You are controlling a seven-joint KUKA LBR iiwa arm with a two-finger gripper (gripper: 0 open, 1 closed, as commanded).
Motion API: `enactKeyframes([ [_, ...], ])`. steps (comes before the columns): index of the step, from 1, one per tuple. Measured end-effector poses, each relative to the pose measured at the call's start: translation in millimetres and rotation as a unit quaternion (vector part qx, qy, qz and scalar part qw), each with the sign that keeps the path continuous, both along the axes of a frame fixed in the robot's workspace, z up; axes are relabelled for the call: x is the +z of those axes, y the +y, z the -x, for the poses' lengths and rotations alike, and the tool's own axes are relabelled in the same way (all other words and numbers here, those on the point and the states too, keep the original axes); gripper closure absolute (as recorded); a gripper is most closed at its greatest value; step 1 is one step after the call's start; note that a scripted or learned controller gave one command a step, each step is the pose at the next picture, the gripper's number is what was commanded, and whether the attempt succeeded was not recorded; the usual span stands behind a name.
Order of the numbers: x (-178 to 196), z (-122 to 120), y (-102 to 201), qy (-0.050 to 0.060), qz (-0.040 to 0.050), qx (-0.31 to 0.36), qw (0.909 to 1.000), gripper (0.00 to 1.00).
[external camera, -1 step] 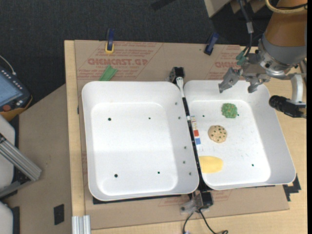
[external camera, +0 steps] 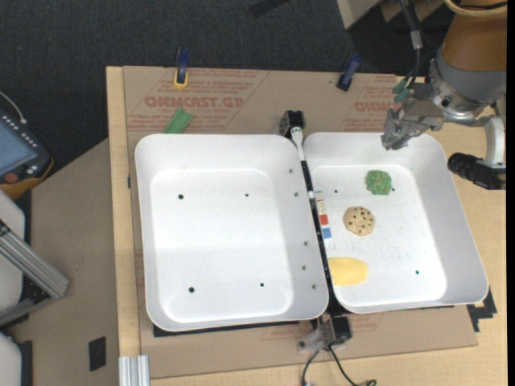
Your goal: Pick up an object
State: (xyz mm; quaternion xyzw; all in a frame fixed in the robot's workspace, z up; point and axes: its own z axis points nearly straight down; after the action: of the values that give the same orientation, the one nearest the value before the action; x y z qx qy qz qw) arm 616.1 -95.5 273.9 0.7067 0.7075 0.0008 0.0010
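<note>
Right bin (external camera: 451,215) mostly open; gripper (external camera: 396,137) seemingly over its far rim.

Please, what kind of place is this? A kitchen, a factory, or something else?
Most likely a robotics lab test bench, not a kitchen: two white bins sit on a clamped cardboard sheet, toy-like food such as a cookie lies inside, and a robot gripper hangs above.

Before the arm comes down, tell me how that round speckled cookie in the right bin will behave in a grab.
The cookie looks like a flat disc lying on the right bin floor, so it likely won't roll. Its low profile probably gives little edge to catch. It may slide on the smooth white surface if nudged.
</note>
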Motion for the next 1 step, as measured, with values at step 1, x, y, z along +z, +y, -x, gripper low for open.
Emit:
enactKeyframes([
  [1, -44.7, 80.3, 64.3, 0.007, -0.0023, 0.002, 1.0, 1.0],
])
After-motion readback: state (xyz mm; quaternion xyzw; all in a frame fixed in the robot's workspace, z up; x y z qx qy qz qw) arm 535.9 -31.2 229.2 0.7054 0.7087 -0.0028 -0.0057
